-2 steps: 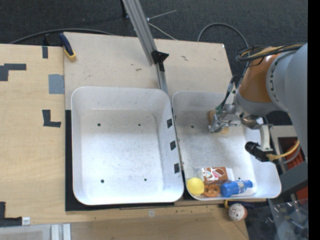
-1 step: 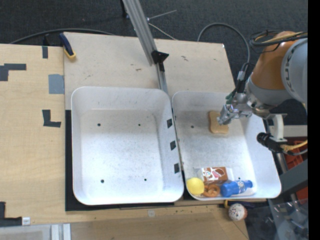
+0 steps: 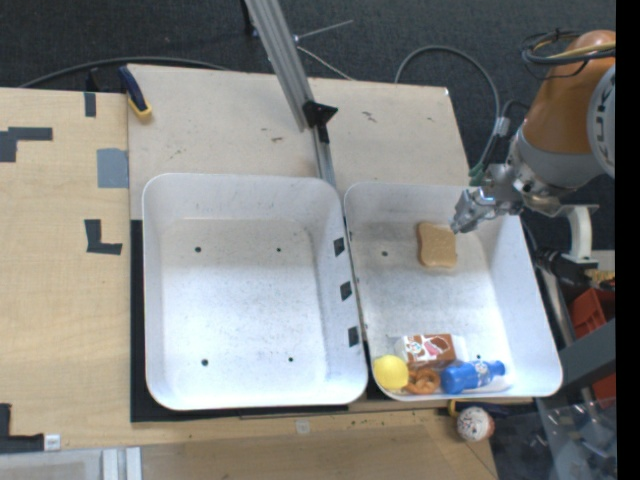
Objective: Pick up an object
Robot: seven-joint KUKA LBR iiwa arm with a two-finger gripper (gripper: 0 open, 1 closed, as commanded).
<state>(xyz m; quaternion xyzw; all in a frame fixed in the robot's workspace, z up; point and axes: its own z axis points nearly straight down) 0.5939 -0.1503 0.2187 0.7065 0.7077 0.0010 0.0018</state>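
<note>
Front corner of right bin [image 3: 520, 268]: lemon [image 3: 391, 372], packet [image 3: 431, 349], blue bottle [image 3: 470, 375]. Bread [image 3: 437, 245] lies mid-bin, long axis front to back, just left of my hand [image 3: 466, 217]. Finger opening: cannot tell; nothing visibly held.

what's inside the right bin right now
The right bin holds a tan sponge near the gripper, plus a yellow ball, snack packet and blue bottle clustered at its front edge, partly overlapping.
</note>
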